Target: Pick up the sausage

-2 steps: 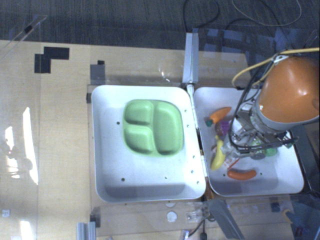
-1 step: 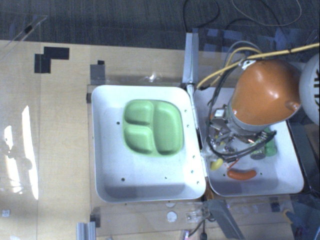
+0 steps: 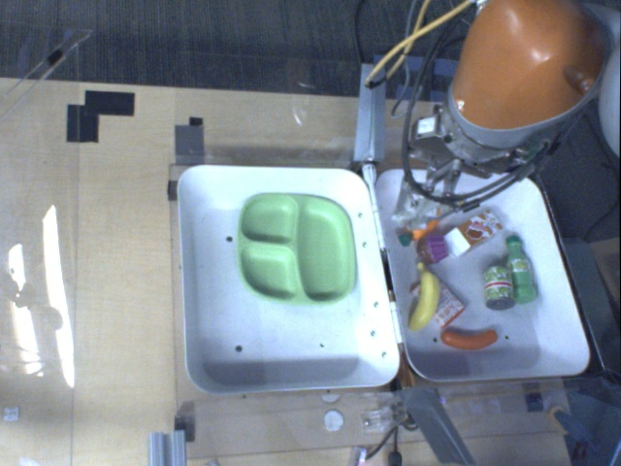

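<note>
Right bin (image 3: 558, 352) floor: sausage (image 3: 470, 338) reddish-orange, curved.

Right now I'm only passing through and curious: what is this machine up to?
A grey and orange robot arm reaches in over the right bin, near its far edge. The sausage it should pick up lies untouched near that bin's front, beside a banana. A can, a green bottle and some small packets lie there too. The left bin holds a green divided tray.
</note>
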{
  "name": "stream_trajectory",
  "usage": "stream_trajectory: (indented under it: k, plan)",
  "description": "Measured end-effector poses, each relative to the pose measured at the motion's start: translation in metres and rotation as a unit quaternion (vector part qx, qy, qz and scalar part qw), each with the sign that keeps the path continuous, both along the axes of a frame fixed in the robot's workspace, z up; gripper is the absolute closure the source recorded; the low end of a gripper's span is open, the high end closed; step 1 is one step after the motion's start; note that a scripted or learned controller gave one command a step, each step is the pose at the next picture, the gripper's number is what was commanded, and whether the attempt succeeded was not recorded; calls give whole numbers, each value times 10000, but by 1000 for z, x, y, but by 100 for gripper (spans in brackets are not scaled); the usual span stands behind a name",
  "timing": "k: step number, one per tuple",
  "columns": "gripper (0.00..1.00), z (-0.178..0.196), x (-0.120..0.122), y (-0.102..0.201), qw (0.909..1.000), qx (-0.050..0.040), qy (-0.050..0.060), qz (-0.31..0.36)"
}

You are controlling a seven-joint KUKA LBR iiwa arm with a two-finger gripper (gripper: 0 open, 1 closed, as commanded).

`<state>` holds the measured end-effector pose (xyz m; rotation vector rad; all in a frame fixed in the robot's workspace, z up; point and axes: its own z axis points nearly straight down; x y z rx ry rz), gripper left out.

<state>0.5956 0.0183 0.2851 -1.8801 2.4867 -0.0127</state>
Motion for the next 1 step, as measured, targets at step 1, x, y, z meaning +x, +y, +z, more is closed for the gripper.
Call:
stream_trajectory:
  k: [1]
  plan:
    - [100, -100, -49, 31, 9717, -46, 68, 2359]
